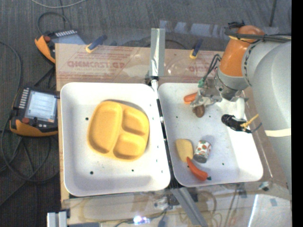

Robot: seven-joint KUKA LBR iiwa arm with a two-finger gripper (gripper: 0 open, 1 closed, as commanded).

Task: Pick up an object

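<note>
In the left bin (pixel 75 174) a yellow tray (pixel 118 129) with three compartments lies flat, a little turned. In the right bin (pixel 236 160), at the far side, there is a small orange piece (pixel 190 97) and just beside it a brown rounded object (pixel 199 110). At the near side a pale yellow wedge (pixel 184 149) touches a small spotted can (pixel 203 151), which lies tilted. A red-orange pepper (pixel 199 170) lies just below them.

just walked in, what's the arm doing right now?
The grey arm's claw is down at the far end of the right white bin, right over a small brown rounded object, with a small orange piece beside it. Whether it has a grip can't be told. A pale yellow wedge, a white can with red spots and a red-orange pepper-like piece lie untouched nearer the front. The left white bin holds a yellow plastic compartment tray.
</note>
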